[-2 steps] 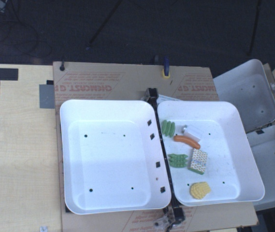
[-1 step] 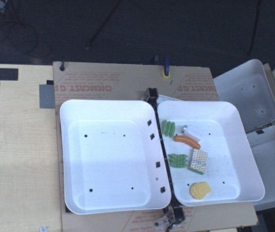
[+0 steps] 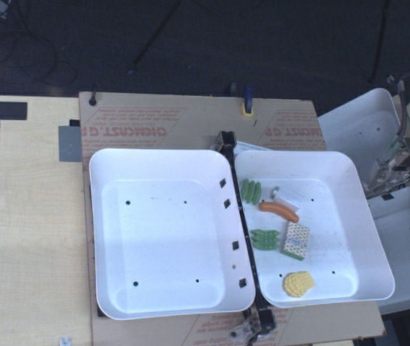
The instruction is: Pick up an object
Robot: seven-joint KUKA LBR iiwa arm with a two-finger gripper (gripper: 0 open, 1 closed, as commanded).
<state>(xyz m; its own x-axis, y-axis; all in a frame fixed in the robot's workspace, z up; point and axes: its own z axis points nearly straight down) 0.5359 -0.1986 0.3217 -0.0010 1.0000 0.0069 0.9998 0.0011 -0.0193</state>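
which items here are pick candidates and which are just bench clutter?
Pick candidates, all in the right bin:
- orange sausage
- green piece
- green pod
- dotted block
- yellow corn piece

Clutter:
- left bin
- cardboard sheet
- blue clamp

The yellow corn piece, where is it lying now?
The yellow corn piece lies in the right bin, near its front edge, just below the patterned sponge.
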